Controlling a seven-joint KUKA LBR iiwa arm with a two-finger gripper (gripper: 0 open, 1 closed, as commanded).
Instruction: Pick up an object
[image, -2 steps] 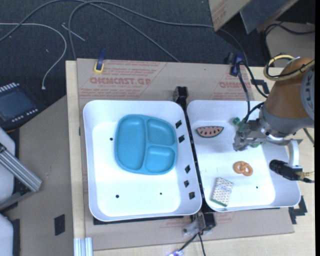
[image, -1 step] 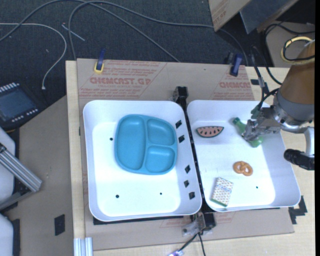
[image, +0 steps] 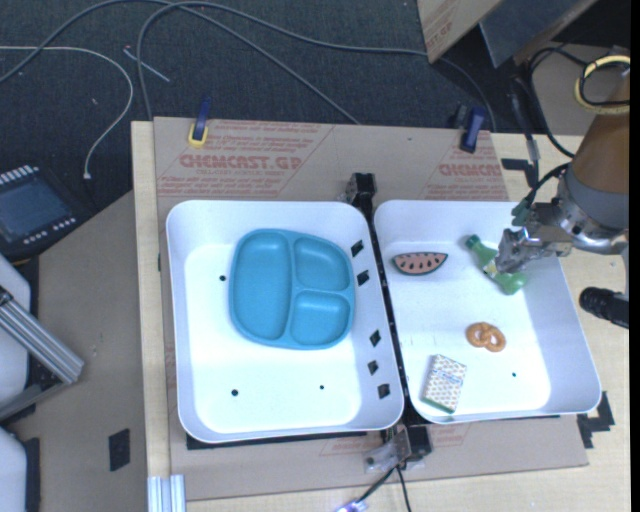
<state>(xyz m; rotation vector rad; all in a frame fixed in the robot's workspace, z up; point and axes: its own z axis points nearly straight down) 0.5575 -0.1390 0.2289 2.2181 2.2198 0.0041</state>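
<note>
Your pincer (image: 513, 258) low by right bin's (image: 570, 330) far edge, over green object (image: 497, 265), grip state indiscernible, open floor nearer you.

A: What lay around the bench (image: 260, 150)?

B: Dark carpet (image: 300, 50) behind it, with white cables (image: 110, 60) trailing across. A cardboard box (image: 470, 20) sat beyond its far right corner.

A: And left of it?

B: A small dark screen (image: 30, 205) and a metal rail (image: 35, 335).

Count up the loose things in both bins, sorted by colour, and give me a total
Blue: 1, the divided plate in the left bin
Green: 1, the object under the gripper
Red-brown: 1, the watermelon slice
Orange: 1, the pretzel
Pale patterned: 1, the packet
Total: 5
</note>
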